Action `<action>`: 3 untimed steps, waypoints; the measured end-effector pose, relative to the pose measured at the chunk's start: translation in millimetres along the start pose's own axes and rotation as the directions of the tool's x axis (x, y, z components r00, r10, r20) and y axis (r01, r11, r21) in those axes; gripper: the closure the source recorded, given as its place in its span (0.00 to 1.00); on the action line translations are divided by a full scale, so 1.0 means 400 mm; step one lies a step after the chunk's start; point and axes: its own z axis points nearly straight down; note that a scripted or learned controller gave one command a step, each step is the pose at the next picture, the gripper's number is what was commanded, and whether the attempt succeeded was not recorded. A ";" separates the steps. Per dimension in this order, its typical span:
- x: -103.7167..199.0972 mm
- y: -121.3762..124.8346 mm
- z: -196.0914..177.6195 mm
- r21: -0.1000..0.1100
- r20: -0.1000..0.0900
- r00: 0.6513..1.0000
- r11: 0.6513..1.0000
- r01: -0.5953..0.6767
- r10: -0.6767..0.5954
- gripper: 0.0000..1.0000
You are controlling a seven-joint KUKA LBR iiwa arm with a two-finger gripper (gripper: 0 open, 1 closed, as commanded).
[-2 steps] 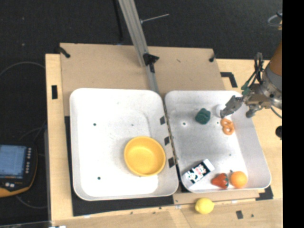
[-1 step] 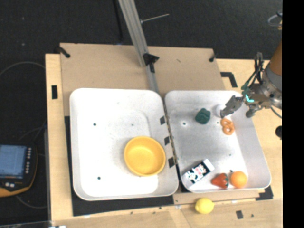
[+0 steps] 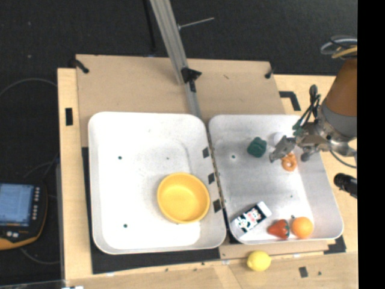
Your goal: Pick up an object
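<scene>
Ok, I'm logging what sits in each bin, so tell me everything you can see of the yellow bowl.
The yellow bowl is round, plain and one colour all over, with a smooth matte look like plastic. It stands upright, mouth up, and nothing shows inside it. It sits in the left bin, in the near right part of its floor, close to the wall shared with the right bin. Nothing else touches it; the gripper is over the right bin, well away.

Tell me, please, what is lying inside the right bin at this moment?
The right bin holds a green block, a small orange piece beneath the hand, a black-and-white carton, a red piece and an orange. The hand covers some floor.
</scene>
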 end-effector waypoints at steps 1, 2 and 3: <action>-0.005 0.019 0.148 0.000 0.000 1.000 1.000 -0.001 0.001 0.00; -0.008 0.016 0.281 -0.001 0.000 1.000 1.000 0.000 0.000 0.00; -0.010 0.020 0.245 -0.008 -0.001 1.000 1.000 -0.005 0.005 1.00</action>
